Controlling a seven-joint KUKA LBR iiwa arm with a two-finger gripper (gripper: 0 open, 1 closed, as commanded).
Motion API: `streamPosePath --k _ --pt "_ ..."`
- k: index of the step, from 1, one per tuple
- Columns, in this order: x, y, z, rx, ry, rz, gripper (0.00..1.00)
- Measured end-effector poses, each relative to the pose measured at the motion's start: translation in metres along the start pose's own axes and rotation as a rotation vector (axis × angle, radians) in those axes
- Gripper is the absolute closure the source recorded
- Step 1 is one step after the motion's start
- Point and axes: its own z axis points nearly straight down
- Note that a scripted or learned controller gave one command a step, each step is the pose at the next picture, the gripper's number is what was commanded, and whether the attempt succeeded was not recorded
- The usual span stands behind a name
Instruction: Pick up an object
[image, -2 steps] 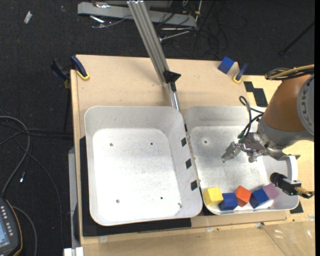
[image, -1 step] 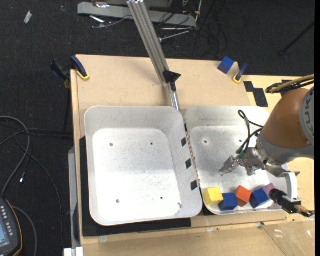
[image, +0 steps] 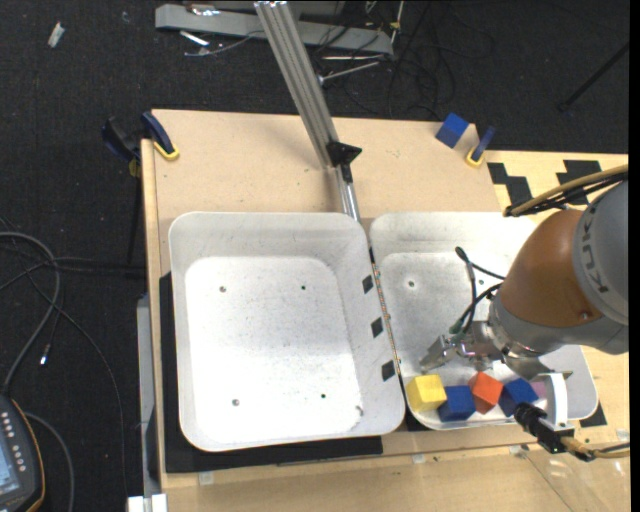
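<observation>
Several small blocks lie bunched at the near edge of the right bin (image: 420, 235): a yellow cube (image: 430, 390), a blue cube (image: 457, 403), an orange block (image: 487, 390) and another blue block (image: 520, 392). My gripper (image: 452, 350) hangs low in that bin, just above and behind the yellow and orange blocks. No block is visibly in its grasp. The arm's orange band and grey wrist (image: 560, 285) cover the bin's right part.
The left bin (image: 180, 300) stands beside the right one, their rims meeting at mid-bench. A blue block (image: 453, 128) and a clamp (image: 478, 146) sit at the bench's far right, another clamp (image: 160, 140) at the far left. A metal pole (image: 310, 90) slants in from behind.
</observation>
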Motion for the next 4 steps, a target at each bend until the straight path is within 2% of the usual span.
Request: streamPosePath --k 1,2,3,4 --pt "0.005 0.001 -0.040 -0.004 -0.001 -0.005 0.00" --pt "0.026 0.035 -0.108 -0.008 0.000 -0.008 0.00" --pt "0.008 0.008 -0.020 0.010 0.001 0.002 0.00" --pt "0.013 0.000 -0.051 -0.001 0.000 -0.002 0.00"
